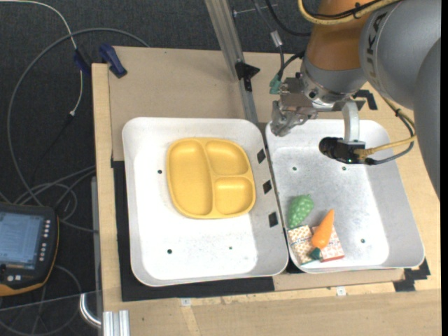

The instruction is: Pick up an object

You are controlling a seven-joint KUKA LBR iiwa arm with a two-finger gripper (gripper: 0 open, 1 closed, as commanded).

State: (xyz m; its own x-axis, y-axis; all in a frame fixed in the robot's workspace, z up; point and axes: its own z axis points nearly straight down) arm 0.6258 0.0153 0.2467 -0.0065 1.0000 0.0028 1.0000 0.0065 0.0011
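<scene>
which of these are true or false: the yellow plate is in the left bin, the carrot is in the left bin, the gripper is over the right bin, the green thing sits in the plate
1. The yellow three-compartment plastic plate lies in the left shallow white bin. True.
2. The orange toy carrot lies in the left bin. False: it lies in the right shallow white bin, near its front left corner, on a small patterned box.
3. The gripper is over the far left corner of the right bin. True.
4. The green knobbly toy sits in the plate. False: it is in the right bin, just behind the carrot.
</scene>
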